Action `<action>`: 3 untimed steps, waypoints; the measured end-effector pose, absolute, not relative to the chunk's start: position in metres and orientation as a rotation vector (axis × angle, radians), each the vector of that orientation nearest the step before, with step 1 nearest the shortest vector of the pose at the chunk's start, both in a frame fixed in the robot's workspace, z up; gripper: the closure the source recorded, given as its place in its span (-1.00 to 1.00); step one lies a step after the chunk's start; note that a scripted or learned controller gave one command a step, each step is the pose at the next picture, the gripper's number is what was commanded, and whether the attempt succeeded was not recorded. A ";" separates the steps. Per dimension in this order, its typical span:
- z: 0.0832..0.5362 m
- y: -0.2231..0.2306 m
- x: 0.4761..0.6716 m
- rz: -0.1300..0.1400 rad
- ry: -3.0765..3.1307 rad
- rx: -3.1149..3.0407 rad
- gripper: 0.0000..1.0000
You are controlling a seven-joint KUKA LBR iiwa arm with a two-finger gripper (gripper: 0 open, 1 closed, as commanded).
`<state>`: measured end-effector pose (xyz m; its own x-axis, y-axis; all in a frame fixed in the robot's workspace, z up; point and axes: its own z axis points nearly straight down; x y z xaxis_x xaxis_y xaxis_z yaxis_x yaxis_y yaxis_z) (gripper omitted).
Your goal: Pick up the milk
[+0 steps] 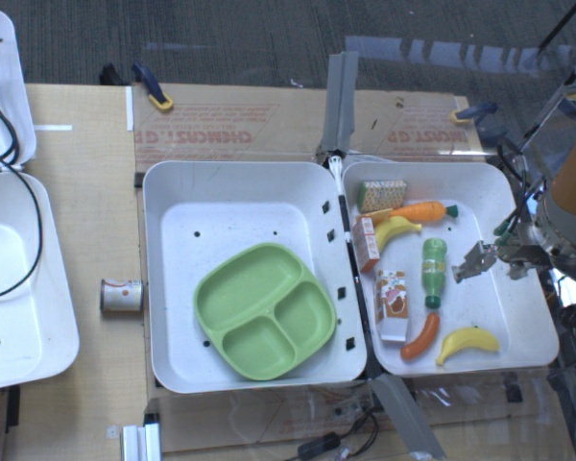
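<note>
From my station I see the bench (230,123), a tan board with reversed red lettering, standing on dark grey carpet at the top of the view. Blue clamps pin the board at its far corners. Two shallow white bins sit side by side on it, joined by a grey divider rail. The left bin (173,257) carries a green divided plate (265,311), lying flat toward the near side. The right bin (518,325) holds the clutter: the milk (393,304), a small white carton with red print, lies on its side near the bin's left wall, toward the front. Just beyond it is a red-brown box (366,243), and behind that a tan block (382,194), an orange carrot (426,212) and a yellow banana (395,230). A green bottle (433,272) lies beside the milk, a red sausage (419,338) by its near end, and a second banana (468,342) near the front right. The gripper (478,261) hangs over the right half of this bin, right of the bottle and apart from the milk; I cannot tell how its jaws stand. A small can (122,296) lies on the board left of the bins, and a white basin (10,286) with a black cable sits at the far left.
</note>
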<state>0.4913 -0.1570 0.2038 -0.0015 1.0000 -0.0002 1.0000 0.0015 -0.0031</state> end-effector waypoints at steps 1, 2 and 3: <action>0.118 -0.098 0.545 -0.003 -2.611 -1.758 -1.00; 0.106 -0.098 0.519 -0.029 -2.725 -1.631 -1.00; 0.105 -0.100 0.493 -0.039 -2.372 -2.105 -1.00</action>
<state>0.4932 -0.0999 0.1053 -0.1186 0.9929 -0.0062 0.9922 0.1188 0.0380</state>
